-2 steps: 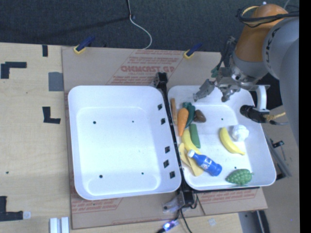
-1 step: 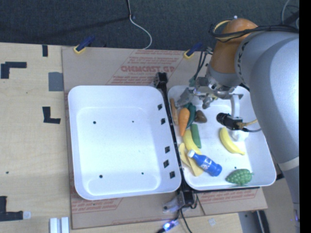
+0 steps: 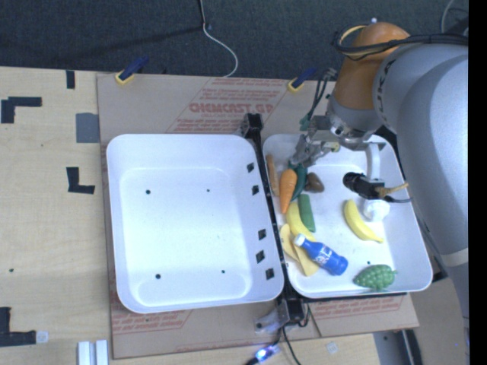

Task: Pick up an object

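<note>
**Gripper poised at the crowded edge of the right bin**

We see the gripper (image 3: pixel 304 154) hanging low over the far left corner of the right bin (image 3: pixel 337 206), the arm reaching in from the right; how far it stands open we cannot tell, for the wrist hides its tips, and nothing is visibly held. Just below it lies the carrot (image 3: pixel 287 189), its length running along the wall shared with the left bin (image 3: pixel 183 219); we judge this the likeliest thing to be picked, being nearest the tool. Beside the carrot sits a small brown thing (image 3: pixel 314 182); below it a green cucumber-like piece (image 3: pixel 305 213) lies over some yellow pieces (image 3: pixel 291 233), and a blue bottle (image 3: pixel 323 255) rests at a slant across their lower end.

These things crowd against the dividing wall, touching or overlapping, which we think makes a clean grasp harder; closing on the carrot may catch the wall or nudge a neighbour. The banana (image 3: pixel 361 221) lies well apart towards the right, and a green bumpy thing (image 3: pixel 374 277) sits alone near the front rim; either would offer freer room. In our judgement the pick is not yet made; the next move calls for a careful descent in line with the carrot's narrow width.
</note>
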Controlling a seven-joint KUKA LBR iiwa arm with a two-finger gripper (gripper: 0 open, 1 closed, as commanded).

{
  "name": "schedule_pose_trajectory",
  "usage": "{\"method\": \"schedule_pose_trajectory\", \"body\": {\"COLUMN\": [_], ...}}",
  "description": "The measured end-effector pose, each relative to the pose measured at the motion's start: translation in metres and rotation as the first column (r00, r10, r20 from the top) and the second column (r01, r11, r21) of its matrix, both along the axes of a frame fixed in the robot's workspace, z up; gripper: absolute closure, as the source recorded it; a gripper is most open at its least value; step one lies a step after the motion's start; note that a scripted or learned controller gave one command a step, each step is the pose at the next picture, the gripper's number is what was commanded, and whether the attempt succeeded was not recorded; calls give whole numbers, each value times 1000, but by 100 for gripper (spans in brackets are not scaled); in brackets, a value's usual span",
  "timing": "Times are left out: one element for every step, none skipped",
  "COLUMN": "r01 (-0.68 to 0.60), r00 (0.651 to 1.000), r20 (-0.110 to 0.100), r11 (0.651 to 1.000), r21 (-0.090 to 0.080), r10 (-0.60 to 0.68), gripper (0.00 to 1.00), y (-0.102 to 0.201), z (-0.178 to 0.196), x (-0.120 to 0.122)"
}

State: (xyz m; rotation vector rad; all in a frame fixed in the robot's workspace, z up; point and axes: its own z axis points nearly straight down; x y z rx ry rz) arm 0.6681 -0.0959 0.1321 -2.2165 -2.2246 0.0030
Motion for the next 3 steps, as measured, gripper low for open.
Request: {"method": "schedule_pose_trajectory", "body": {"r01": [3,2,5], "r00": [1000,1000,1000], "r20": [-3,0,-4], "r11": [1000,1000,1000], "r21": [2,1,-1], "r10": [-3,-2,-5], "gripper": [100,0,0], "y": [23,22,-8], "z": [55,52,-53], "x": [-91,-88,-95]}}
